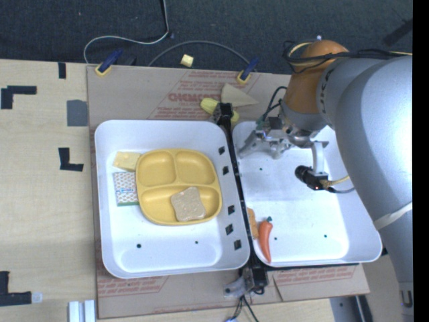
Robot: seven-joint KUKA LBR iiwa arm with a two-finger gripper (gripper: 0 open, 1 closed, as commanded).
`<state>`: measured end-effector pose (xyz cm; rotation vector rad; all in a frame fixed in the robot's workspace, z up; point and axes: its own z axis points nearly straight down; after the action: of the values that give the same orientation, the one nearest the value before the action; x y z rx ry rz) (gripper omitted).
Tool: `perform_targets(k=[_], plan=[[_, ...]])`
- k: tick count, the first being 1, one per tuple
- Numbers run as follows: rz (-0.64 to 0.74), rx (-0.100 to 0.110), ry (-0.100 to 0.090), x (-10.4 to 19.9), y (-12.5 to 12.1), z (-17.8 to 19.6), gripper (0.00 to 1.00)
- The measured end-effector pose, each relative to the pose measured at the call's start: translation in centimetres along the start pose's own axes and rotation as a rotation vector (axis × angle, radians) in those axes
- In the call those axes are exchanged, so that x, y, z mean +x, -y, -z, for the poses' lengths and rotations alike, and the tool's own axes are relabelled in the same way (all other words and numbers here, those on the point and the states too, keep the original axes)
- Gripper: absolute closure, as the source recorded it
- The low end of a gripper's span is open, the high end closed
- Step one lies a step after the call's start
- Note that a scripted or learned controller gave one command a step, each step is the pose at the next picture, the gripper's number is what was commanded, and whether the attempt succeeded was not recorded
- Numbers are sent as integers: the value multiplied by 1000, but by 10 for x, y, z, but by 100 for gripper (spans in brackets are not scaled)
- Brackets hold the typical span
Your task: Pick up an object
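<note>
- Camera view is looking down on the desk (40, 200), where two white bins are sitting side by side, well left of and below the gripper (271, 141).
- The left bin (161, 250) is lying left of the gripper and is holding a yellow divided plate (179, 185), with a slice of bread (188, 204) resting in the plate's lower right compartment.
- A pale yellow block (125, 160) and a small patterned packet (125, 187) are lying just beside the plate's left edge, well apart from the gripper.
- A carrot (265, 238) is lying in the right bin (315, 237), against its left wall, below the gripper and well apart from it.
- The gripper is hanging over the upper left part of the right bin, near the divider between the bins; whether it is spread or closed cannot be told, and nothing is showing in its grasp.
- The grey arm (369, 126) with its orange band (303, 86) is reaching in from the right, filling the space right of the gripper.
</note>
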<state>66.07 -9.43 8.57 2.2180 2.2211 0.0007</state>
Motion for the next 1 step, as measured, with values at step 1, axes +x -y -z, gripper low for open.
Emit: perform_targets(k=[1], plan=[[1,7,0,-2,-7,0,0]])
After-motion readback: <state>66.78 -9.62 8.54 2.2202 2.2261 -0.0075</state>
